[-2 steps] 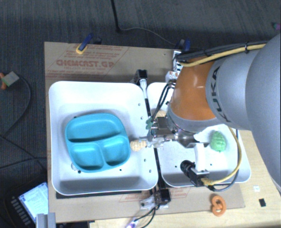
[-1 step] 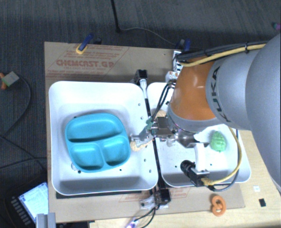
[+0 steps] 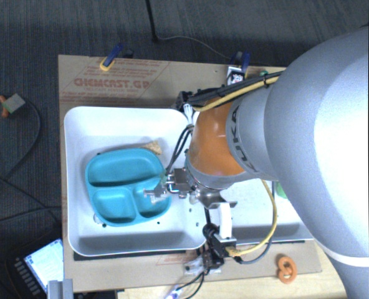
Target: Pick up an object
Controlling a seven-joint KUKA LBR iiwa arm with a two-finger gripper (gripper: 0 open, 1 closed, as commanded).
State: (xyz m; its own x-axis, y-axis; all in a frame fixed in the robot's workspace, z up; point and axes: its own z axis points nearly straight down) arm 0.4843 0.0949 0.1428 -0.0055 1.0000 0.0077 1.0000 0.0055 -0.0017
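White plastic bin (image 3: pixel 78 167), left of the pair: I log it sitting on a brown board (image 3: pixel 110 83) with printed lettering, its rim running close to the board's left edge.

Item 1: blue divided tray (image 3: pixel 119 185), three compartments, lying flat in the left bin's middle. I see bare white floor all round it: a wide strip along the far wall, a narrower strip on the left, a strip along the near wall. Its right edge is the crowded side.

Item 2: small tan lump (image 3: pixel 152 146), just beyond the tray's far right corner, touching or nearly touching its rim; I cannot tell which.

Item 3: small dark speck (image 3: pixel 103 224) on the bin floor, near the tray's near left corner.

Item 4: gripper (image 3: pixel 158 193), reaching in from the right, metal tip over the tray's right rim. I cannot tell whether it is released or clenched, and I see nothing held in it.

Item 5: arm (image 3: pixel 309 136), grey with an orange band (image 3: pixel 212 142), covering most of the right bin (image 3: pixel 259 232); cables run along and below it.

Item 6: blue clamps, one (image 3: pixel 111 56) at the board's far left edge, another (image 3: pixel 244 60) at the far right.

Item 7: orange ring (image 3: pixel 287 268) on the board, outside the bins, near edge.

Item 8: dark carpet floor (image 3: pixel 22 17) surrounds the bench, with cables and a small grey block (image 3: pixel 11 103) to the left.
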